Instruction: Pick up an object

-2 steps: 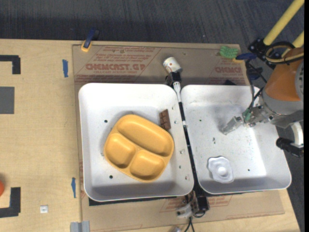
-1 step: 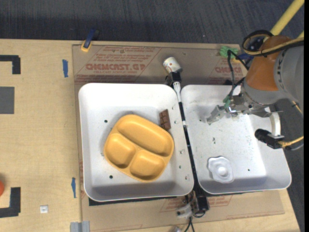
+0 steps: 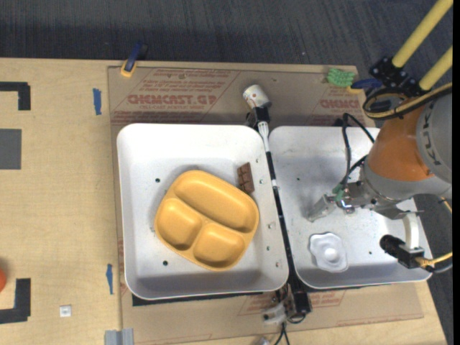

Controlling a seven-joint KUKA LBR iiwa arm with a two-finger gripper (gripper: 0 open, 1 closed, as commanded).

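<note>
Objects I can choose from lie on both sides of the end effector (image 3: 322,205): a small clear plastic cup (image 3: 328,251) sits just below it in the right bin (image 3: 295,149), near but apart. A yellow divided tray (image 3: 207,218) lies well to its left in the left bin (image 3: 136,192), with a small brown block (image 3: 245,177) touching that tray's upper right edge. My end effector hangs low over the right bin, nothing between its fingers that I can see; whether they are spread I cannot tell. Both bins rest on the counter (image 3: 57,214).

A tan bench (image 3: 57,214) with blue tape marks (image 3: 97,100) stood on dark grey carpet (image 3: 215,16).
</note>
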